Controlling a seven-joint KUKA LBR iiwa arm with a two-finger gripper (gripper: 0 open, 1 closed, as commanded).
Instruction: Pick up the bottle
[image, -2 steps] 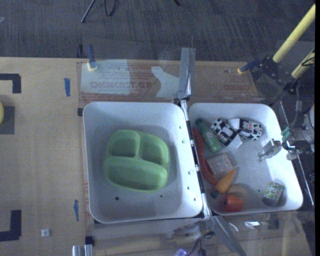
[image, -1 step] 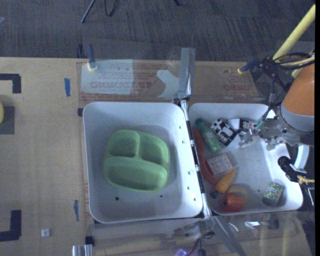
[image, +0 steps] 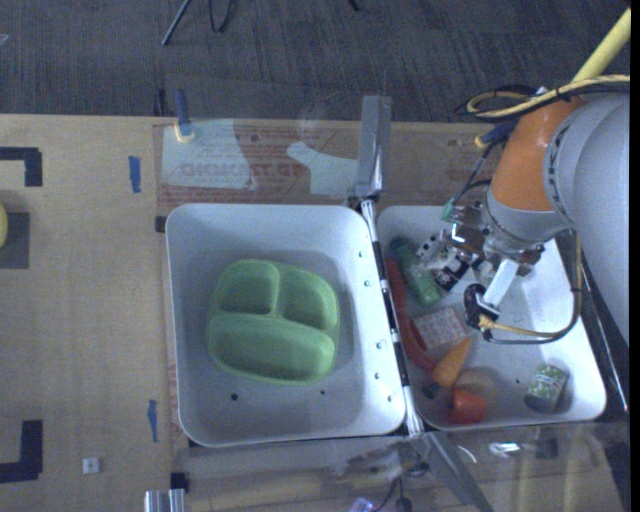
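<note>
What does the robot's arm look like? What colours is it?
The arm is big, round and light grey, with a bright orange band above the wrist. The gripper is small, dark metal with silvery bits. Yellow and black cables loop near it, and a thin cable hangs below.

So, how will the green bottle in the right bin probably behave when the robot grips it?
The green bottle lies on its side, so it may roll if pushed. It looks small and probably light. The red pepper and a flat packet lie close by, so it could nudge them when lifted.
</note>
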